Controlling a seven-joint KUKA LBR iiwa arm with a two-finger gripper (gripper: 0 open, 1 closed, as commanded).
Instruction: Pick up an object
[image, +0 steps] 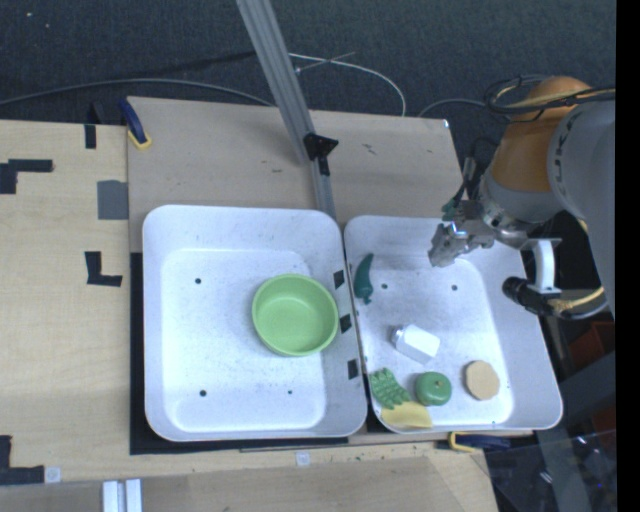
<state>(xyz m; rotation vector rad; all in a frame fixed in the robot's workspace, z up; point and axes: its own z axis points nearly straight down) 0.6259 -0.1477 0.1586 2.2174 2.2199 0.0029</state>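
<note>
Two shallow white bins are sitting side by side on the pale wooden surface (230, 150). Nearest the gripper (445, 245) in the right bin (520, 340) is lying a small white rectangular block (416, 342), flat, well apart from it. Whether the gripper is spread, I cannot tell. Approach seems under way; next it needs lowering over the block. A green plastic bowl (294, 315) is occupying the left bin (180, 300).

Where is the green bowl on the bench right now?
The green bowl sits in the left bin, toward its right side near the divide with the right bin, upright with its opening facing up.
</note>
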